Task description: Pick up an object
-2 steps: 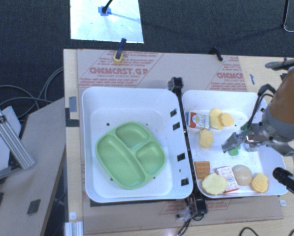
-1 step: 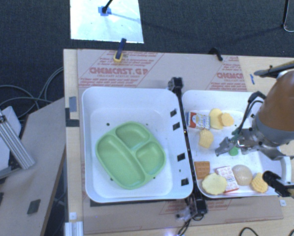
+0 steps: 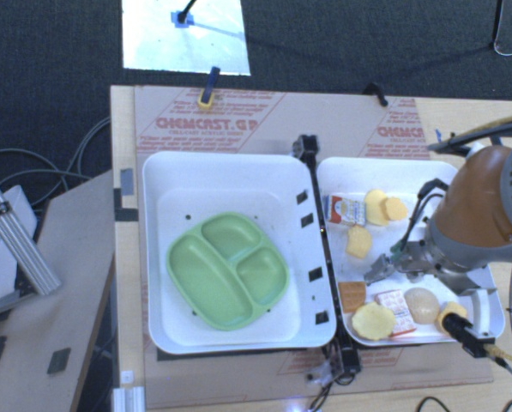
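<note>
Gripper (image 3: 377, 270) is low in the right bin (image 3: 341, 175); can't tell its state, nothing visibly held. Cracker (image 3: 352, 295) sits just below it, yellow piece (image 3: 358, 242) just above; pick not done.

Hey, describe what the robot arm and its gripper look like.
The arm is bulky and rounded, with a broad orange band over a grey wrist section. Its small two-finger gripper is dull grey metal. Thin dark cables loop beside the wrist.
</note>
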Action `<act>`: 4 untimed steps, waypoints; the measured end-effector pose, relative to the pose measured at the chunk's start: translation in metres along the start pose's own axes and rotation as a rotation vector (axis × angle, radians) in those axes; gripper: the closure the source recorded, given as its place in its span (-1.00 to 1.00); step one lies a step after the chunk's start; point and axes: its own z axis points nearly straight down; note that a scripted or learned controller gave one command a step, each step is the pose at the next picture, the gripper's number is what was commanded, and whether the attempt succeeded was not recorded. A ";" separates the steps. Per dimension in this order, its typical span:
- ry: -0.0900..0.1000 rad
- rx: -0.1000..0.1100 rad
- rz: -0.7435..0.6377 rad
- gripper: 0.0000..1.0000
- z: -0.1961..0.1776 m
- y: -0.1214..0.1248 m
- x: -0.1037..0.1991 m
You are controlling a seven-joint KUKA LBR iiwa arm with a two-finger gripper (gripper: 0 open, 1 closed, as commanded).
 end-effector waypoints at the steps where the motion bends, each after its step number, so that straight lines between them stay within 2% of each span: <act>1: -0.002 -0.010 0.001 -1.00 0.027 0.003 -0.001; 2: -0.004 -0.012 0.001 1.00 0.017 0.003 -0.002; 4: -0.003 -0.010 -0.004 1.00 -0.071 0.007 0.006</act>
